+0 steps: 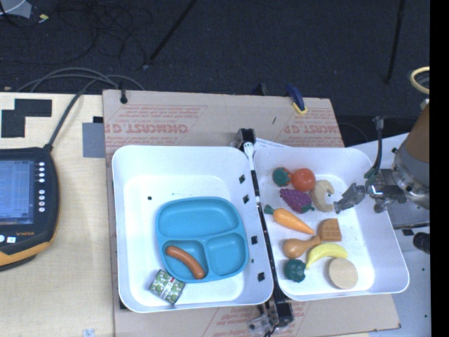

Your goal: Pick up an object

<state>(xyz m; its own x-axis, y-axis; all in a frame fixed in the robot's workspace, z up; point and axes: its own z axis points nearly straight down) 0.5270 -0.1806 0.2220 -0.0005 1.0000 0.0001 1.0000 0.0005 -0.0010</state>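
Note:
The right bin [382,276] holds several toy foods: a red tomato [303,179], purple grapes [296,200], a cream-coloured piece [323,195], a carrot [292,220], a brown cracker [329,229], a tan pear-shaped piece [298,246], a banana [325,252], a round beige disc [343,273] and two green pieces [281,176] [295,270]. My gripper [349,199] reaches in from the right edge. It hangs over the right bin just right of the cream-coloured piece and above the cracker. Nothing visibly sits in it.
The left bin [133,188] carries a blue divided plate [200,220] with a sausage [184,260] in its lower-left compartment. A green patterned packet [166,286] lies at that bin's front left corner. A tablet [21,202] rests on the bench at far left.

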